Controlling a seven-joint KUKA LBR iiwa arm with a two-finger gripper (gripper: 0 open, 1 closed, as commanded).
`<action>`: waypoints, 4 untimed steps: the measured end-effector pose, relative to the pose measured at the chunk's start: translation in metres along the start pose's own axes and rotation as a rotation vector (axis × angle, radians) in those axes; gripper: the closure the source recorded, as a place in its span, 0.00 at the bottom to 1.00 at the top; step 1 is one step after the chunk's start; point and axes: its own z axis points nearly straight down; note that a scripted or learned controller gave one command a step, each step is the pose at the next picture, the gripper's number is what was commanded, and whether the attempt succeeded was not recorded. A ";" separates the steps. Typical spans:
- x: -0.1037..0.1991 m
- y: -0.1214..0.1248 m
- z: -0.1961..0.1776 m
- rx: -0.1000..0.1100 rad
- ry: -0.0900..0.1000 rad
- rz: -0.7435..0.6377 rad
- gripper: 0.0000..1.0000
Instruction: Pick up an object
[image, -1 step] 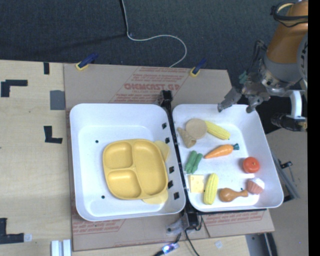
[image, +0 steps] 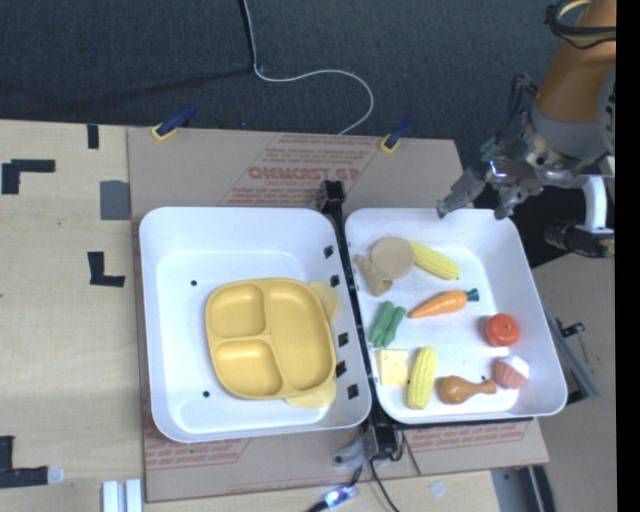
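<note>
The gripper (image: 480, 197) hangs above the far rim of the right bin (image: 530, 262), fingers spread apart and holding nothing. No item is yet selected; candidates lie in that bin: two corn cobs, a carrot (image: 440, 304), a tomato (image: 501, 328), a drumstick (image: 462, 388). The carrot suits best, lying apart from its neighbours. Centre over its middle, align the fingers across its narrow width, descend vertically, then close. Avoid the crowded near corner, where the drumstick lies just beside a cob.

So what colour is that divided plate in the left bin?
Yellow: the divided plate shows plainly in the camera view.
</note>
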 end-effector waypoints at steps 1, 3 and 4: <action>0.006 -0.004 0.046 0.004 0.000 0.001 0.00; 0.016 -0.007 0.137 0.005 0.000 -0.001 0.00; 0.017 -0.006 0.183 -0.004 -0.001 0.000 0.00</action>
